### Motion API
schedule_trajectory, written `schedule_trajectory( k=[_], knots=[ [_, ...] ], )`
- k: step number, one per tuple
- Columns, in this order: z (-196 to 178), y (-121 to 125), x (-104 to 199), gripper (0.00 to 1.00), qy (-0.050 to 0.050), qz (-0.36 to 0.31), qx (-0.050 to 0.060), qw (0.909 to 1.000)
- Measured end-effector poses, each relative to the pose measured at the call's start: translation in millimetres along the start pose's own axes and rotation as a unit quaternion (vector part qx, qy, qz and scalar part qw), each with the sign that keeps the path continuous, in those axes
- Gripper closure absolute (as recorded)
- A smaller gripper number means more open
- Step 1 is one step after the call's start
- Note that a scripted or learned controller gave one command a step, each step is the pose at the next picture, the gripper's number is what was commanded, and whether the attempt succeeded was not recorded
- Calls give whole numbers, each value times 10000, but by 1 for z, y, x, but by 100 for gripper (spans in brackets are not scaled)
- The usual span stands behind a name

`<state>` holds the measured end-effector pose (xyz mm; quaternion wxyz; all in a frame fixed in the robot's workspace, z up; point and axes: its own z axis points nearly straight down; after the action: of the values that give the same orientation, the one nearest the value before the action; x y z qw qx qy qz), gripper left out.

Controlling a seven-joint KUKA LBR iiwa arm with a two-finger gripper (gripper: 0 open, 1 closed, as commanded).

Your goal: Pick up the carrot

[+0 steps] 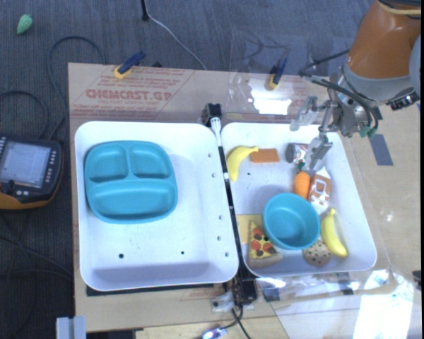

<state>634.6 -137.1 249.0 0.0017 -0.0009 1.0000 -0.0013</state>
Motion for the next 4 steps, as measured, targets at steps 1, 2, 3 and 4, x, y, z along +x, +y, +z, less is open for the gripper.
schedule_trajectory(
  k=[1,2,3,4],
  knots=[
    [133,-11,22,0,43,1370,-10,9906],
    [157,-47,39,0,-47,1739,-18,9848],
    [143,-46,35,100,-101,1723,-6,9850],
    [15,-56,95,100,-52,877,12,9961]
  ],
)
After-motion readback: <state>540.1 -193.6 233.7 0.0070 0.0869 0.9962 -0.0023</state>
